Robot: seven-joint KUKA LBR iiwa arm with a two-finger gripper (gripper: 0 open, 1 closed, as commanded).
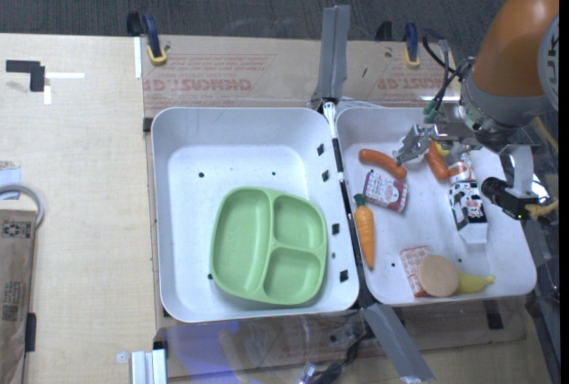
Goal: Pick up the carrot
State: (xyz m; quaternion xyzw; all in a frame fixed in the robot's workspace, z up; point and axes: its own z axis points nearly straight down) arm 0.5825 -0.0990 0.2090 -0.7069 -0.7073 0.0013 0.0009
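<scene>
The arm's orange band [532,22] looms at the upper right of the frame. Below it the gripper [416,142] hangs with fingers apart, gripping nothing. The carrot [364,233] lies down-left of it, long axis vertical, against the right bin's [507,271] left wall, beside a sausage [382,161] and pouch [385,190]. The left bin [178,196] holds a green tray [269,244].

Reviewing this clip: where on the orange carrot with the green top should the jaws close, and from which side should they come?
Grip the orange carrot at its thick upper body, just below the green top, coming straight down. It lies flat, lengthwise along the right white bin's left wall, so the jaws should probably close across its width. The wall side is tight. The gripper is over the bin's far end.
</scene>
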